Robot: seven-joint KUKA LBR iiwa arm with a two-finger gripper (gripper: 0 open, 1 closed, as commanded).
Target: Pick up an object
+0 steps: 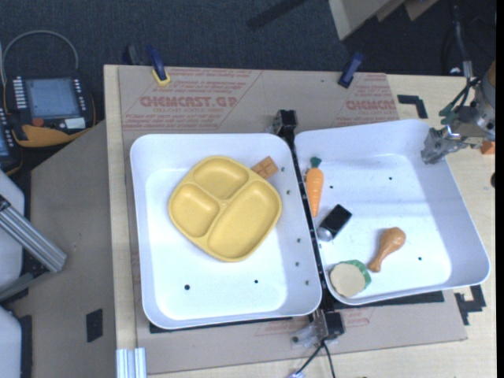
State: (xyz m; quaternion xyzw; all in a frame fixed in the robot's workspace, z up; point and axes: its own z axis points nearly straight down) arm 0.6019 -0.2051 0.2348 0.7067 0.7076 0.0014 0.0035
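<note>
My gripper (435, 149) hovers over the far right rim of the right bin (441, 211), apart from every object, with nothing seen in it. In that bin an orange carrot (314, 190) lies along the left wall. A small black block (337, 219) sits just below it. A brown drumstick (386, 247) lies toward the front middle. A round tan piece with a green edge (349, 279) rests at the front left corner. The left bin (169, 290) holds a yellow divided plate (225, 208), with a small brown block (265, 167) at its far right edge.
The two bins stand side by side on a cardboard sheet (236, 97) held by clamps at the back. A handheld control pendant (49, 105) lies off the bench at the far left. The drumstick has bare bin floor around it.
</note>
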